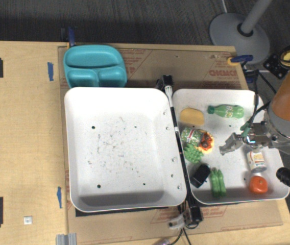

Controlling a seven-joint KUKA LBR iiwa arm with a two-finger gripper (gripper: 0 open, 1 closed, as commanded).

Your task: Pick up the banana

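Approaching stage, grasp not yet made: gripper (230, 145) hangs over the middle of the right bin (237, 93), w/ no item visibly held; can't tell from this angle whether it's open or shut. Banana (192, 116), prob. the yellow piece, lies near the bin's upper-left corner, left of a green bottle (226, 111), apart from the gripper. Next move, IMO: shift up-left over it, descend, close.

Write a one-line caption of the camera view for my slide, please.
KUKA arm's gripper hovers over the right bin of cluttered items; left bin beside it.
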